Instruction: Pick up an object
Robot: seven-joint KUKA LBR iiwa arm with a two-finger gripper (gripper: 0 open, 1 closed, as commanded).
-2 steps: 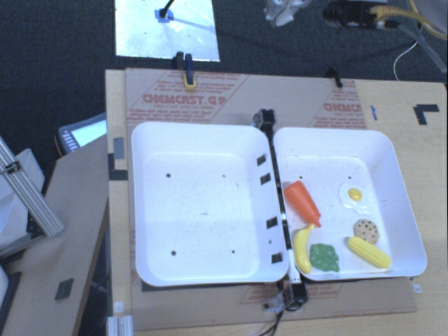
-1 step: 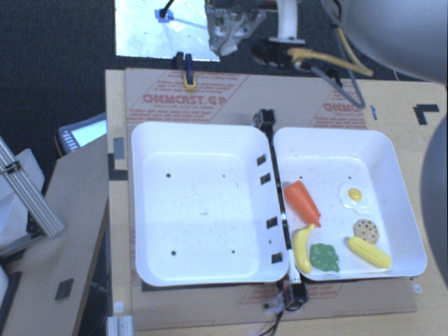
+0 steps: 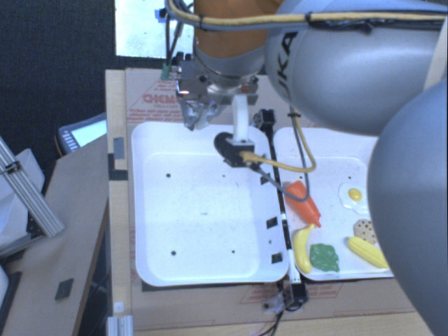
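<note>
"Orange carrot [image 3: 305,201], banana [image 3: 302,249], a green piece [image 3: 324,257], corn [image 3: 365,252], a fried egg [image 3: 352,197]: everything worth picking lies in the right bin [image 3: 329,161]. So what worries you?"

"Where the gripper [image 3: 198,114] is. It hangs over the far edge of the left bin [image 3: 203,215], well apart from all of them. If it goes down there, I judge it closes on bare white plastic and comes up with nothing."

"Anything else?"

"The yellow cable [image 3: 280,165] trails from a black fitting [image 3: 229,149] across the divider towards the carrot. A reach to the right could drag it over the toys or snag it. The banana also lies just beside the green piece, so a grab there might nudge both and take neither."

"And the claw itself, released or clenched?"

"I cannot tell. It is small, blurred and shadowed under the wrist. Nothing visible sits in it, and it seems to touch neither bin nor toy."
</note>
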